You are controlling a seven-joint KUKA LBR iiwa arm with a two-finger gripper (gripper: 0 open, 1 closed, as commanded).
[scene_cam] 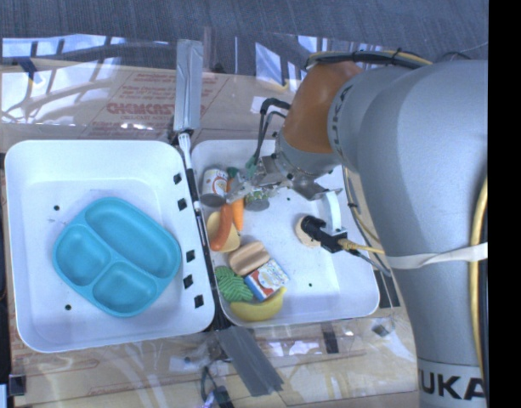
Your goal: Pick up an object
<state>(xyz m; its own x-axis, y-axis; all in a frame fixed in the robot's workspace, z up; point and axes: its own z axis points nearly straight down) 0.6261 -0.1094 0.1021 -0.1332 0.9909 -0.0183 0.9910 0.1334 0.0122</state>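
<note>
One arm works here, and we find its gripper low in the right bin, at the far left corner. The carrot lies just beside and below the fingertips, long axis running toward the near edge, crowded by a can and a bread roll. We cannot tell the state of the jaws. The left bin bears a blue divided plate.

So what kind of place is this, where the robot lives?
Probably a robot testing lab. A big grey robot arm reaches over two white bins on a taped-up bench. One bin holds toy food, like a banana and a carrot; the other holds a blue plate.
</note>
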